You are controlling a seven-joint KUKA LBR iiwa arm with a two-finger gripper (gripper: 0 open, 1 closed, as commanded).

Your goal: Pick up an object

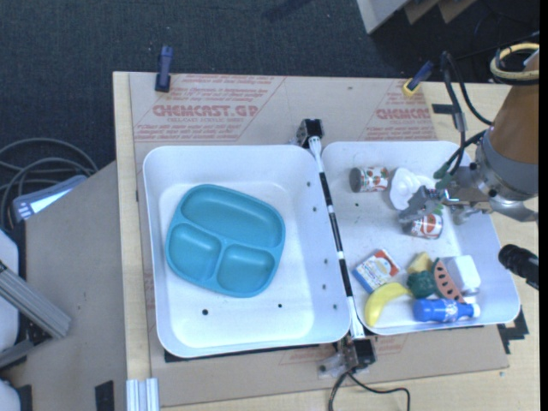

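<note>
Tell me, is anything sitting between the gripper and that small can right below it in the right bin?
Nothing visible does. The gripper hangs just above the small can in the right bin, with no object between them. A crumpled white object lies close on the gripper's far-left side, and could be brushed on the way down.

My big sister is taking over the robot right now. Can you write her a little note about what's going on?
Gripper: low in the right bin, right beside a small red-and-white can. I can't tell if it has grabbed anything.
Right bin also holds: another small can, a white crumpled thing, a little snack box, a banana and a blue bottle.
Left bin: a blue divided plate.
Done: arm is down among the things.
Left: nothing is clearly lifted yet, so the pick remains to be done.
</note>
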